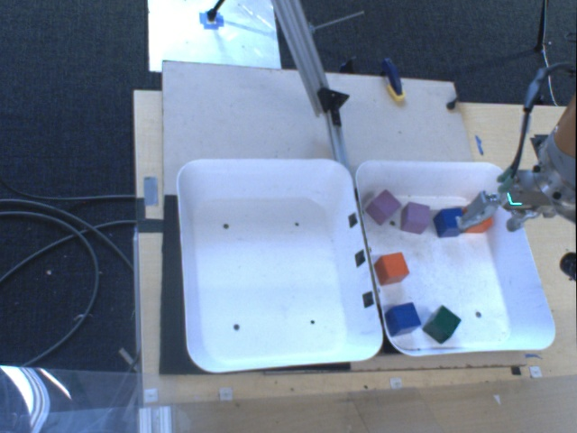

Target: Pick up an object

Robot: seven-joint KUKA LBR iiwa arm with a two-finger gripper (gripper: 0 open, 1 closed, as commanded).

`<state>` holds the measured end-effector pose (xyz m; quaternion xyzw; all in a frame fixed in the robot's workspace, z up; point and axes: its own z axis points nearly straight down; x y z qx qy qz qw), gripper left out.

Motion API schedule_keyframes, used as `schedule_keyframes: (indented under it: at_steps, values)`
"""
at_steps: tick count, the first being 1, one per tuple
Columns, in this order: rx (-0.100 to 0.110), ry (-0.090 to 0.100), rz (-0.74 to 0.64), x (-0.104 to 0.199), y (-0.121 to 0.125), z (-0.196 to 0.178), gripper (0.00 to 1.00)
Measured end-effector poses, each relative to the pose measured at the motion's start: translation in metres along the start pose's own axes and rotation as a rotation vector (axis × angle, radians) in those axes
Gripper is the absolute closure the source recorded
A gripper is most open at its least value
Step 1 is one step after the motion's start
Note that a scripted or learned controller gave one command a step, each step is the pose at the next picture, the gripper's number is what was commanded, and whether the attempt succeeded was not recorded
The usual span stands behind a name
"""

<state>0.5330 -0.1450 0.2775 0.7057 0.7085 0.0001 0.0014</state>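
My gripper (475,215) reaches in from the right over the upper right part of the right bin (523,278). Its tip is low beside a blue block (446,223), and a small orange-red block (483,226) shows just under it. To the left lie two purple blocks (383,207) (416,216). An orange block (390,268) sits near the bin's left wall. A second blue block (402,317) and a dark green block (442,324) lie near the front.
The left bin (270,269) stands next to the right one, the two sharing a middle wall with black clips (360,258). A metal pole (306,52) slants across the back. Cables lie on the floor at the left.
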Motion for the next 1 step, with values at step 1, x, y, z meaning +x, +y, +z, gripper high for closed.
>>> schedule_keyframes:
  at_steps: [1]
  values:
    - [0.0, 0.0, 0.0, 0.0, 0.0, 0.0, 0.0]
